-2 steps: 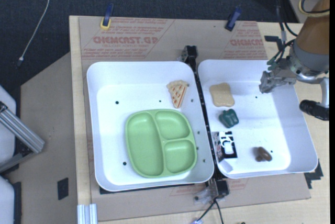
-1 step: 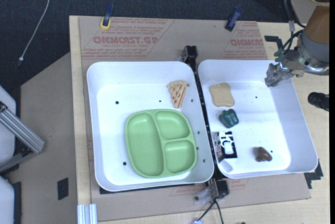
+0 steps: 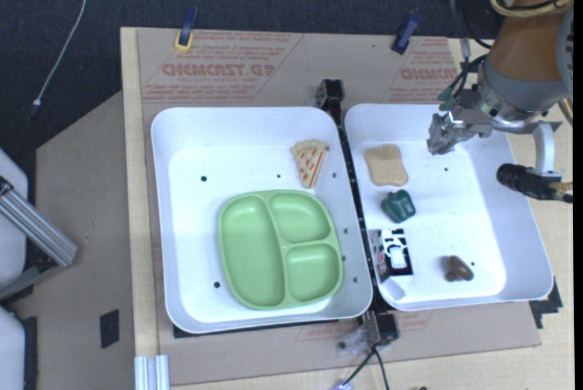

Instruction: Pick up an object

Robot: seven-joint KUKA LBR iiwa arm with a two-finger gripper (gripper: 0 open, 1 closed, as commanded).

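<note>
Here the gripper [image 3: 441,140] hangs just right of the bread [image 3: 386,164], slightly beyond it; whether its jaws are parted I cannot tell.

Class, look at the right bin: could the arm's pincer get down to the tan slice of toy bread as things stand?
Probably yes. The pincer hovers in the same bin as the tan slice of toy bread, which lies flat with nothing covering it.

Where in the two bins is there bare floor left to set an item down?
Left bin: bare strip along the left wall, beside the green divided plate, and the back-left area left of the waffle slice. Right bin: open right half. Crowded: its left side, with bread, green pepper, black-and-white card.
</note>
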